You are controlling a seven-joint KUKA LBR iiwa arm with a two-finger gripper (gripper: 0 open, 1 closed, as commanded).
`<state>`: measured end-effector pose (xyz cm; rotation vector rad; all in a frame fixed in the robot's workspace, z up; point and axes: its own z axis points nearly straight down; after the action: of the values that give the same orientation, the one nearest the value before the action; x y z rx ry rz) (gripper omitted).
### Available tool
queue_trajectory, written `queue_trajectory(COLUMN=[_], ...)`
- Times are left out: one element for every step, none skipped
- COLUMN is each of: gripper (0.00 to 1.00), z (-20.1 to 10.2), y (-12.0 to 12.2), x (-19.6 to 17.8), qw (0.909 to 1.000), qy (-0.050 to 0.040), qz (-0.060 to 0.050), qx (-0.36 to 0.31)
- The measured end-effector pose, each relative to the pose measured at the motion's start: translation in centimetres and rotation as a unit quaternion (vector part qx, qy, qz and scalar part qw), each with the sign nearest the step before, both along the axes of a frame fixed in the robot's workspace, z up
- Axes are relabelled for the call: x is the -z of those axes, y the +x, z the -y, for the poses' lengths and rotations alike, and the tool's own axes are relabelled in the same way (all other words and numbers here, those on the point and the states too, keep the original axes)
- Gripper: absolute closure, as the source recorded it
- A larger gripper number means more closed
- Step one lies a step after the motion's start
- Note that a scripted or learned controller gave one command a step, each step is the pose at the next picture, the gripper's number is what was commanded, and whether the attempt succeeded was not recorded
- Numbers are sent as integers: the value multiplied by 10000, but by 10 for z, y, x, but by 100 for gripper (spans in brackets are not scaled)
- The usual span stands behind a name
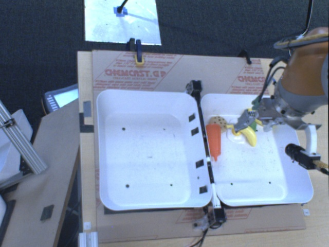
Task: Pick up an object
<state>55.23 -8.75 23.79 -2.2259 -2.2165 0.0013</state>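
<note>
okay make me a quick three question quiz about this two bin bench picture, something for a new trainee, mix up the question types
1. True or false: the orange carrot lies in the left bin.
2. Which thing is nearest the gripper? A) the carrot B) the yellow banana C) the yellow clamp
3. Fill in: the carrot lies in the right bin along its ____ wall.

Key: 1 false; 2 B; 3 left

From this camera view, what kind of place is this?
Likely a robotics lab grasping bench: two white bins clamped on a board, toy objects like a carrot and banana, and the arm's end effector over them.
</note>
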Motion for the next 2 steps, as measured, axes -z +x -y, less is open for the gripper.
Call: queue_trajectory(gripper=[0, 0], z=[3, -9], y=[67, 27], x=[42, 54], qw=[10000, 10000], qy=[-9, 4], qz=[27, -7], qx=[-48, -27])
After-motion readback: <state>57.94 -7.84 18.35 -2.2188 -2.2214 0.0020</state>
